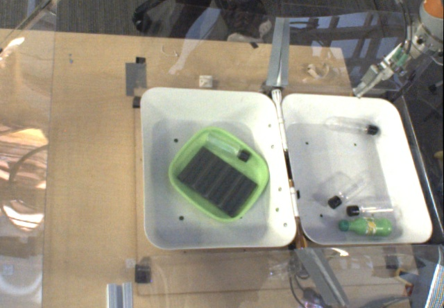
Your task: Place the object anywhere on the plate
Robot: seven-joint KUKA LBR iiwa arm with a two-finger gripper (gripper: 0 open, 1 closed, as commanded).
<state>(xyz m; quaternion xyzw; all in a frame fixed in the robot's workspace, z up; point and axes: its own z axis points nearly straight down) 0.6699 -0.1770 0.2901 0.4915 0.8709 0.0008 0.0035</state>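
1. Gripper (362, 86) sits up by the right bin's (409, 126) back corner; can't tell its state.
2. One clear bottle (225, 143) is on the green plate (186, 161) already.
3. The other bottles (354, 126) are see-through and round, so a grab could slip or miss.

Arm at upper right, orange band just visible at the edge. Gripper (365, 84) slanted down-left, tip poised just beyond the back rim of the right bin (347, 100), above the surface.
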